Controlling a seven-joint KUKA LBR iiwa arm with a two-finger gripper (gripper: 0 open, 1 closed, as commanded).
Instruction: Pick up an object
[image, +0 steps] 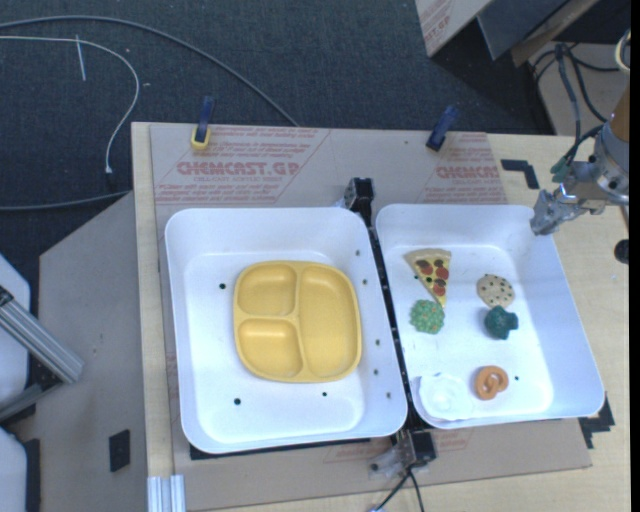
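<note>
**Gripper at the right bin's far corner, five toys waiting below**

Two shallow white bins sit side by side on a bench, seen from above. The left bin (190, 250) holds a yellow divided plate (297, 321). The right bin (570, 330) holds five small toy foods, all well apart from each other: a pizza slice (430, 271) nearest the far wall, a cookie (494, 290) to its right, a green broccoli (427, 317) below the pizza, a darker teal piece (499, 323) below the cookie, and a pretzel (489, 382) near the front wall.

The gripper (550, 213) hangs over the right bin's far right rim, well away from every toy and touching none.

Risks, as a judgement: coming down from here, the fingers could strike the rim or sloped wall instead of reaching a toy. The toys are small and low, so a slightly off-centre close could nudge one aside or slip over it. The pretzel lies close to the front wall, leaving little room.

The jaws are too small and blurred to tell whether they are spread or closed; nothing is seen between them
</note>
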